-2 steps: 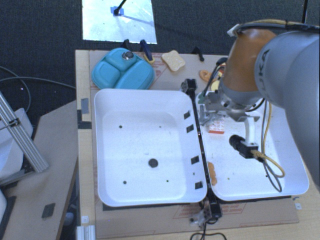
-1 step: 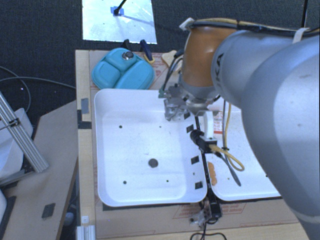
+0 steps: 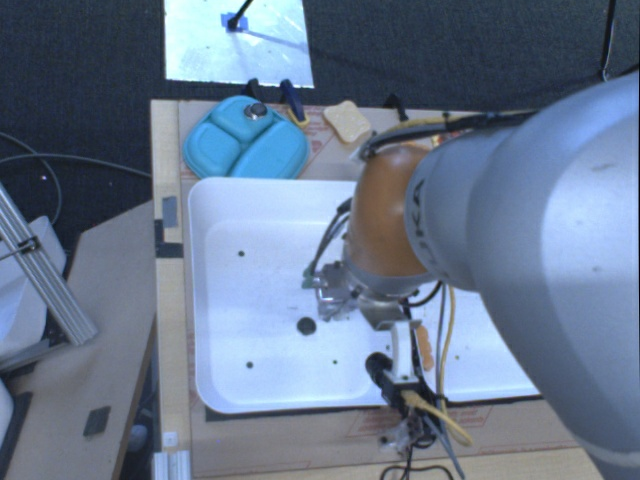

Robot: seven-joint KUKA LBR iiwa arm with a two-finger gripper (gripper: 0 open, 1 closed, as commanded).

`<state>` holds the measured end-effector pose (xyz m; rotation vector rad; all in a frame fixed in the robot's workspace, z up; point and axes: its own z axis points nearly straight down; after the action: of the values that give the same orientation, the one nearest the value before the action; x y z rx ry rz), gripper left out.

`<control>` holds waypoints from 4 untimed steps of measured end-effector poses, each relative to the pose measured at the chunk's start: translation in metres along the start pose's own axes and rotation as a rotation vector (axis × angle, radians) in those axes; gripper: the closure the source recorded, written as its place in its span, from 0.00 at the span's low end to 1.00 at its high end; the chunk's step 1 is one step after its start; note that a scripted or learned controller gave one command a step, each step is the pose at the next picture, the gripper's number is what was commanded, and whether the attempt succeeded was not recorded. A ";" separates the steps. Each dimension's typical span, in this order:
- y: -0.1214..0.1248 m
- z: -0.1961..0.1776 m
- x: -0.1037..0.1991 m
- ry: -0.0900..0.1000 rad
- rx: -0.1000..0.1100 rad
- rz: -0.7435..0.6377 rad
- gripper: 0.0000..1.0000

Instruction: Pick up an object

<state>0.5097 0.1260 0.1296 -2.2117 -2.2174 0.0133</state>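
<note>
In the middle of the shallow white bin point(image 3: 215, 298), the pincer point(image 3: 325, 293) hangs low beside a small dark round thing point(image 3: 306, 326), maybe to grab it; I cannot tell its grip.

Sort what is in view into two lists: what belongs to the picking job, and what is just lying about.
Belongs to the job:
- arm
- gripper, low over the white bin
- small dark object on the bin floor, beside the gripper

Just lying about:
- blue divided dish behind the bin
- tan sponge-like piece
- shiny sheet at the back
</note>
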 end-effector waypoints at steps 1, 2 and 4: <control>-0.013 0.047 0.010 -0.001 -0.015 0.005 1.00; -0.024 -0.180 0.069 0.008 -0.030 -0.008 1.00; -0.002 -0.137 0.057 -0.003 -0.011 0.006 1.00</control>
<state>0.5089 0.1830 0.2671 -2.2257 -2.2172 0.0047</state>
